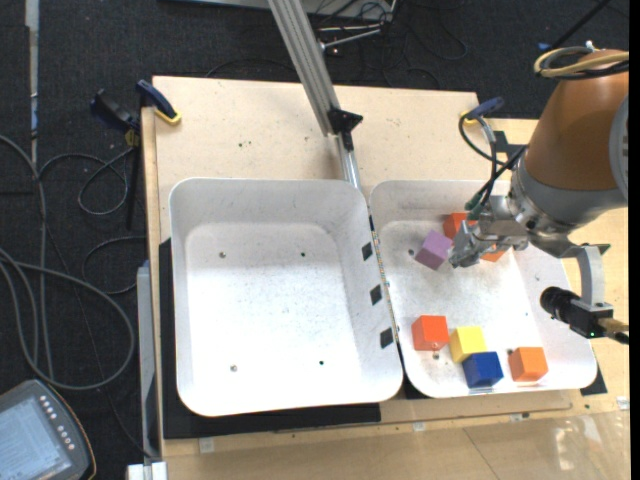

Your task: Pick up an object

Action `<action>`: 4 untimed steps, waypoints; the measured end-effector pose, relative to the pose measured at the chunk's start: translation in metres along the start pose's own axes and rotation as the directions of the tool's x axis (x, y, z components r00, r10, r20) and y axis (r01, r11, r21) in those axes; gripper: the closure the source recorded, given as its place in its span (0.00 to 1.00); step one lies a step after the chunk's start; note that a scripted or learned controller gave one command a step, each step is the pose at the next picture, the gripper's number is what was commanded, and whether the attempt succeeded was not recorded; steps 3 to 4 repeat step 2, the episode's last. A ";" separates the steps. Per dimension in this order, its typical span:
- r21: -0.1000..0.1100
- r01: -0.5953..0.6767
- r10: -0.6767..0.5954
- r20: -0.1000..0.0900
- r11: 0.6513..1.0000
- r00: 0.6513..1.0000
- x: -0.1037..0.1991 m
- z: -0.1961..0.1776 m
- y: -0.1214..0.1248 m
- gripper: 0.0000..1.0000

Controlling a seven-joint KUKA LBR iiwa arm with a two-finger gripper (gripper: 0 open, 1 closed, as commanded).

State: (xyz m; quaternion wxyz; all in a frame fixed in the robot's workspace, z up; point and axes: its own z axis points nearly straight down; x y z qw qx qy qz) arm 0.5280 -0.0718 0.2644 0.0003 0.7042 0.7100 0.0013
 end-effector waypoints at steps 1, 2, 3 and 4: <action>0.004 0.000 0.000 -0.001 1.000 1.000 0.061 0.014 -0.005 1.00; 0.006 0.000 0.000 0.000 1.000 1.000 0.116 0.028 -0.005 1.00; 0.006 0.000 0.000 0.000 1.000 1.000 0.116 0.028 -0.005 1.00; 0.006 0.000 0.000 0.000 1.000 1.000 0.116 0.028 -0.005 1.00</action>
